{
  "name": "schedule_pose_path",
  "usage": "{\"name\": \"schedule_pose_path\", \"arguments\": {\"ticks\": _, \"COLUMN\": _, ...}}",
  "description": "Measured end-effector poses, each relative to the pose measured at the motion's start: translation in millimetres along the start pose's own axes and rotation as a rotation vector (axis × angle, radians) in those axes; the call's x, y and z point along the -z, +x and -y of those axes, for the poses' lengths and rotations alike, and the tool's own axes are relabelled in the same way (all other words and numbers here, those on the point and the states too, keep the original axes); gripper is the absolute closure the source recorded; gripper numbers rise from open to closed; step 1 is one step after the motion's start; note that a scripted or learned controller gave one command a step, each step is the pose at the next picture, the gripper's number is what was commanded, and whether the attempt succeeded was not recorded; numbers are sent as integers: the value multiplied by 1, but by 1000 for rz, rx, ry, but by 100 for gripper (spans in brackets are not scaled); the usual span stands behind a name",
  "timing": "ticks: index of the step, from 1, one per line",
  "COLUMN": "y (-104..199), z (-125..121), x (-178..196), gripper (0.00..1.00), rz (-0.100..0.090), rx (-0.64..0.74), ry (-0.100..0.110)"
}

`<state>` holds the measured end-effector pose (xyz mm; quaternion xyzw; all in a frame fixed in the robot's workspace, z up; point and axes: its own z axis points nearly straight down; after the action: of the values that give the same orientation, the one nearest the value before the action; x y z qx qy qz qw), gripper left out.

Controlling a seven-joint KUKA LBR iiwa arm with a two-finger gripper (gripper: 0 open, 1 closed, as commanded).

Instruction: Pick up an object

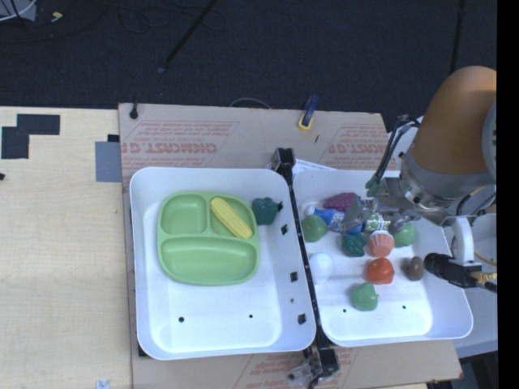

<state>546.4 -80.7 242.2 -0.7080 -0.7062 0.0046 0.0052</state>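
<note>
Even overhead light is washing the white bins [154, 298] bright; soft shadows are pooling, the background is staying dim, detail is looking slightly blurred.

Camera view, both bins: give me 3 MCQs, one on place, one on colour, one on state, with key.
1. Where does the yellow corn lie?
A. in the right bin
B. on the green tray in the left bin
C. on the cardboard outside the bins

2. What colour is the toy in the right bin nearest its front wall?
A. green
B. purple
C. white

3. Where is the pincer?
A. over the left bin
B. parked off the bench
C. low among the toys in the right bin

Key: 1 B, the corn rests in a top compartment of the tray. 2 A, the green toy sits nearest the front. 3 C, the pincer is down amid the toy cluster.
</note>
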Motion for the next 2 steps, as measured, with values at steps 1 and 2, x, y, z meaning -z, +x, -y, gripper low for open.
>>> {"name": "schedule_pose_path", "arguments": {"ticks": 1, "y": 0, "z": -2, "x": 6, "gripper": 0, "rz": 0, "rx": 2, "ry": -11}}
{"name": "schedule_pose_path", "arguments": {"ticks": 2, "y": 6, "z": -1, "x": -39, "gripper": 0, "rz": -1, "rx": 3, "ry": -6}}
